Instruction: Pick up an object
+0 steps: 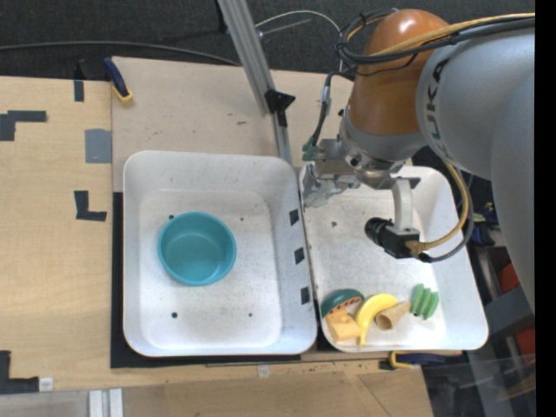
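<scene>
From the overhead camera, the hand (320, 183) hangs over the far left corner of the right bin (452, 324), and whether it is apart or together I cannot tell. The toy food lies well away along the near edge: a banana (373, 309), a green piece (424, 301), a yellow block (345, 326). Bare white floor lies between them. The left bin (143, 320) holds a teal bowl (197, 248). Both sit on the pale wooden worktop (52, 250).
</scene>
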Robot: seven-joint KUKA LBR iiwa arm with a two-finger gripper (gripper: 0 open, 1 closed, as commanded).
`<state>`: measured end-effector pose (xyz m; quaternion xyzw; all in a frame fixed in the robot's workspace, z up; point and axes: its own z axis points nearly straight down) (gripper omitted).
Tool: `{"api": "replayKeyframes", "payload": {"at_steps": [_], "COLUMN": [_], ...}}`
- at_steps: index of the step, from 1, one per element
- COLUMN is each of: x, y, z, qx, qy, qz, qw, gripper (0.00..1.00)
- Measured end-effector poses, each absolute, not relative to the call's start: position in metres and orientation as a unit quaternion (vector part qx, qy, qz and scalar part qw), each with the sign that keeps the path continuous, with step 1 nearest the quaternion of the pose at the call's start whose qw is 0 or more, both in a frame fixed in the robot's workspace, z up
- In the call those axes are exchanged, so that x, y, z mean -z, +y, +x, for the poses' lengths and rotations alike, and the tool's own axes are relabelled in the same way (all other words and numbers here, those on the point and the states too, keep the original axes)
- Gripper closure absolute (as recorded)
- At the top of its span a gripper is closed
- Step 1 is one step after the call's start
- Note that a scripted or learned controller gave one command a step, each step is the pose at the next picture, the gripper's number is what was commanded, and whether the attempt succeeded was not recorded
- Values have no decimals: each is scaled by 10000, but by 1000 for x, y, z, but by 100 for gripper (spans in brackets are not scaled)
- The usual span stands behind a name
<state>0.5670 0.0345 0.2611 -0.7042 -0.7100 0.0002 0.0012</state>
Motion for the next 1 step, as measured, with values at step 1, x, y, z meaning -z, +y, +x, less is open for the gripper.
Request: {"api": "replayKeyframes", "payload": {"at_steps": [1], "x": [-256], "y": [81], "z": [565], "qx": [-8], "qy": [-7094], "qz": [-7048], "qw": [13], "gripper": [100]}}
